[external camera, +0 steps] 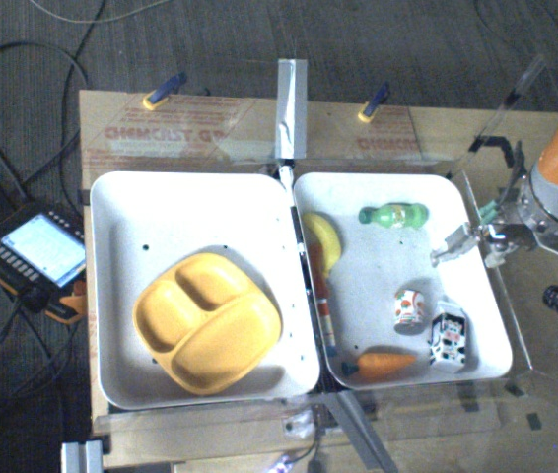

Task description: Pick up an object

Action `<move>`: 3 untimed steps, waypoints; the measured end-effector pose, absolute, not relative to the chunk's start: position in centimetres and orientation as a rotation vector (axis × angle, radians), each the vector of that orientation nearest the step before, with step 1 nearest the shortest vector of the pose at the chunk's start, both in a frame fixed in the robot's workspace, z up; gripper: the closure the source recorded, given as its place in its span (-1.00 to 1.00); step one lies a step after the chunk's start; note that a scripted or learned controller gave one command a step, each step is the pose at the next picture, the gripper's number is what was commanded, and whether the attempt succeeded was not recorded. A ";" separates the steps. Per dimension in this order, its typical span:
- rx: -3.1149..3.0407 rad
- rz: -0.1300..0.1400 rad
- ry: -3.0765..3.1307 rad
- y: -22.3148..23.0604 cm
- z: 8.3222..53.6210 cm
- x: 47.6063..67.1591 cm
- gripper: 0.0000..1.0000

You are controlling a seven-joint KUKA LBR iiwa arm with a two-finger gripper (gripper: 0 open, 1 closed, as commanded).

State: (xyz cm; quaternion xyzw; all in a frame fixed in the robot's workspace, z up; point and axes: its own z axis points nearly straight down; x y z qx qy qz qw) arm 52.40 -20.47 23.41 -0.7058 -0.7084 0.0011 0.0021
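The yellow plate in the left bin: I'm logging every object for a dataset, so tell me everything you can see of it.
The yellow plate is a rounded, divided dish with three compartments, two at the back and one larger in front, set apart by raised ridges. It looks like matte plastic, with nothing in it. It lies right way up, turned at a slant, in the front half of the left bin, resting on the white floor. Nothing else touches it.

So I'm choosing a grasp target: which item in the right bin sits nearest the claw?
The green bottle, lying on its side along the far wall. The claw hovers just right of it; the other items lie farther.
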 end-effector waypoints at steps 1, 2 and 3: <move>-2.155 0.003 -2.279 -19.8 10.0 49.0 -1.00; -2.150 0.005 -2.275 -19.7 10.6 48.9 1.00; -1.965 -0.008 -2.462 -21.5 9.8 48.8 1.00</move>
